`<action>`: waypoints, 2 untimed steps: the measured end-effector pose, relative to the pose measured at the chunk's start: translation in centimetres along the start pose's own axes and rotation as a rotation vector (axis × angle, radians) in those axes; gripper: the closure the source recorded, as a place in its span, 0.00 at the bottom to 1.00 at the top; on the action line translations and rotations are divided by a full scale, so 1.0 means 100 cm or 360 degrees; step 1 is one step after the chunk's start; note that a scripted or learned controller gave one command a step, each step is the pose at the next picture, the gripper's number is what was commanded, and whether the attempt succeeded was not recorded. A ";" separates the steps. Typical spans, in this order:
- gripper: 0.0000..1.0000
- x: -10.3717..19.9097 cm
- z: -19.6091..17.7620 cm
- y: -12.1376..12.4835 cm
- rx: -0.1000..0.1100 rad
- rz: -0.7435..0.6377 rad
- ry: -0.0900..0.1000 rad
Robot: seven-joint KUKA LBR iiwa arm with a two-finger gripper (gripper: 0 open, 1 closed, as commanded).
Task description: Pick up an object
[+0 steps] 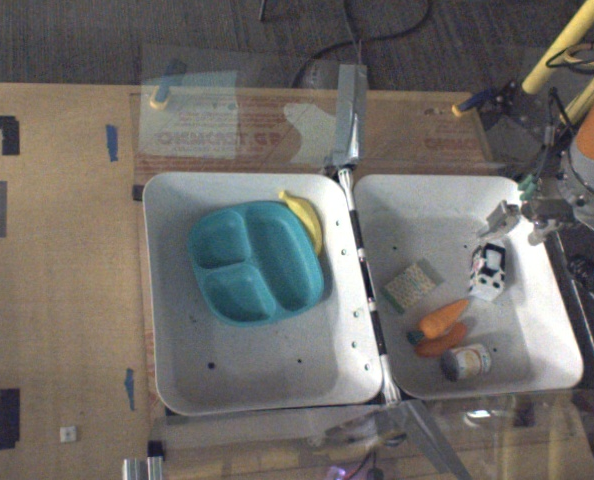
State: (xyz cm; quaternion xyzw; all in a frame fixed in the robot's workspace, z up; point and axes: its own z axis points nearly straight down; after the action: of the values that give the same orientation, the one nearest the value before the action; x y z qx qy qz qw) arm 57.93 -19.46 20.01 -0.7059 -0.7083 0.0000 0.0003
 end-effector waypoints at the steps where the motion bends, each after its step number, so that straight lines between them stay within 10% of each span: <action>1: 0.00 -0.020 0.104 -0.016 -0.0009 -0.0146 0.0000; 2: 1.00 -0.024 0.094 -0.016 -0.0013 -0.0138 -0.0005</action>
State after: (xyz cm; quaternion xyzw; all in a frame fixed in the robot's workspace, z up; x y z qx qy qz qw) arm 56.29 -21.84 10.63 -0.6746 -0.7382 -0.0017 -0.0037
